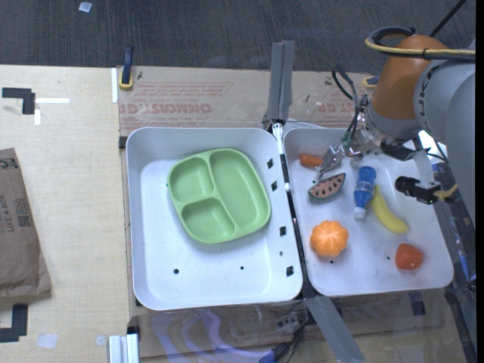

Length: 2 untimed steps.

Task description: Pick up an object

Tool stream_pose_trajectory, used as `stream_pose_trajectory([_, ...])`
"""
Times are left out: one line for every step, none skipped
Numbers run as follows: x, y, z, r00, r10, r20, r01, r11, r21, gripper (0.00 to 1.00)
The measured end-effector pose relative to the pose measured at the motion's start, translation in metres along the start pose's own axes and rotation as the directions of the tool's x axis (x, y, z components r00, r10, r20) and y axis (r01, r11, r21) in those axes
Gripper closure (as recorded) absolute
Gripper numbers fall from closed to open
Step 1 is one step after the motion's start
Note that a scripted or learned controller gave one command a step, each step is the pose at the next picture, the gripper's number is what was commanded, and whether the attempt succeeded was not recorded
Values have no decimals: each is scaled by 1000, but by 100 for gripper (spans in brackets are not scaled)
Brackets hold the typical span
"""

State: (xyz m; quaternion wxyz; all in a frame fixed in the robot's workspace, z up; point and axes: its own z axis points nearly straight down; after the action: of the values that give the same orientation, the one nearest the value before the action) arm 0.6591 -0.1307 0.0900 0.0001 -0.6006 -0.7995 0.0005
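In the right bin (446, 278), nearest first, lie a tomato (409, 257), an orange (330, 238), a banana (387, 213), a blue bottle (364, 190) and a watermelon slice (327, 187). Just beyond the slice, the gripper (330, 162) hangs with fingers parted, holding nothing. No object is lifted yet; the whole pick is left
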Motion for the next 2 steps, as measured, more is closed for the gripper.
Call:
stream_pose_trajectory([1,-62,1,994,113,-2,-113,994,3,0])
stream_pose_trajectory([-1,-63,-5,993,118,-3,-118,993,6,100])
